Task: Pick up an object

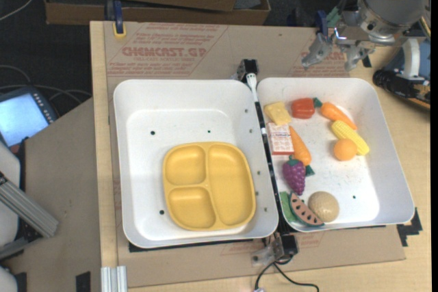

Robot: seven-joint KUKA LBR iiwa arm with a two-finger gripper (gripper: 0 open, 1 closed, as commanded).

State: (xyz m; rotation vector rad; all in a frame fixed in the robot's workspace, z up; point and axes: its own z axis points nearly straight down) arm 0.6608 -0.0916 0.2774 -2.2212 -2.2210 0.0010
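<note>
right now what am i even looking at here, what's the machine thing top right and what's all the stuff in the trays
You are looking down, at a slant, from a single camera fixed above a bench. The grey and orange machine at the top right is a robot arm; its gripper hangs above the bench just behind the right bin, with nothing between its fingers. Its job is to pick something up. The right bin holds toy food: a tomato, a carrot, corn, an orange, grapes, a watermelon slice, a small box. The left bin holds a yellow divided plate.
</note>
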